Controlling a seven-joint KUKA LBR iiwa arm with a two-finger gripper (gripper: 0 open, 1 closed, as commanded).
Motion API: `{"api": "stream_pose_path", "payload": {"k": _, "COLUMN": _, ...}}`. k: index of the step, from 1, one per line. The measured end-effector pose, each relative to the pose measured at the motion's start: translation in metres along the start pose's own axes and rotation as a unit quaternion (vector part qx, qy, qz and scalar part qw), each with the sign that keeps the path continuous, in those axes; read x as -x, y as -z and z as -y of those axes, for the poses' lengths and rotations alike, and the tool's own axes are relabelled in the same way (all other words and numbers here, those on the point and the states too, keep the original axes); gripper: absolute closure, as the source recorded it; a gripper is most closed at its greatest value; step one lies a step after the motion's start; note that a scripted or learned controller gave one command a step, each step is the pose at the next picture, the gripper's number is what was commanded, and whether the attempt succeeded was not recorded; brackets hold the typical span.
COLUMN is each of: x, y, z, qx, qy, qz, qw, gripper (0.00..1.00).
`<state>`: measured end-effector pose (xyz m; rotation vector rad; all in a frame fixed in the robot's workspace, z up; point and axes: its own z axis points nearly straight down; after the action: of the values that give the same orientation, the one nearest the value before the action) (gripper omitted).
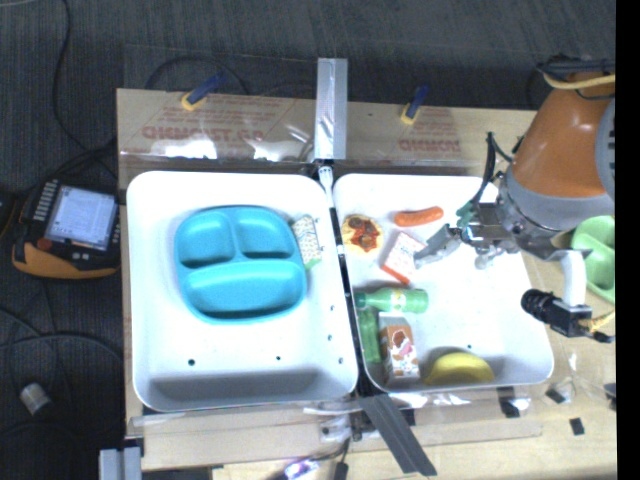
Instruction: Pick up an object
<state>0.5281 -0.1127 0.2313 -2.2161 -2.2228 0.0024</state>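
Grey arm with the orange band (565,153) reaches in from the right and sits over the right shallow white bin (520,343). Gripper (437,244) hangs over the upper middle of that bin, pointing left. Can't tell whether the jaws are apart or together; nothing is visibly between them.

Right bin contents:
- small orange-red sausage-shaped toy (418,216) near the top wall, just up-left of the gripper, apart from it
- round yellow-and-red pizza-like toy (361,231) at the top-left corner
- small white-and-red packet (399,256), just left of the gripper tip and below the sausage toy; touching or not, can't tell
- green plastic bottle (392,300) lying on its side, mid-left
- flat rectangular packet with a red-and-white picture (399,347), below the bottle and near the front wall
- narrow green item (370,335) along the left wall beside that packet, too small to identify
- yellow banana-shaped toy (459,368) against the front wall, right of the packet

Left shallow white bin (165,368) holds a light-blue three-compartment plastic tray (240,261), roughly centred. A small patterned white wrapper (306,238) lies just off the tray's upper-right corner, near the divider.

Both bins sit on the counter (250,133), with blue clips (200,92) at the back edge. A small handheld device with a lit screen (70,223) lies on the floor to the left.
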Motion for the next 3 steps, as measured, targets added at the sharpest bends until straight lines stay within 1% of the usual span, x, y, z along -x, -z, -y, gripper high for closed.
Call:
{"api": "stream_pose_path", "payload": {"k": 1, "x": -0.012, "y": -0.138, "z": -0.024, "qx": 0.0, "qy": -0.126, "qz": 0.001, "qw": 0.9921, "gripper": 0.0}}
{"api": "stream_pose_path", "payload": {"k": 2, "x": -0.012, "y": -0.13, "z": -0.024, "qx": -0.002, "qy": -0.125, "qz": 0.0, "qw": 0.9921, "gripper": 1.0}}
{"api": "stream_pose_path", "payload": {"k": 3, "x": -0.046, "y": -0.021, "z": -0.05, "qx": 0.0, "qy": -0.122, "qz": 0.002, "qw": 0.9926, "gripper": 1.0}}
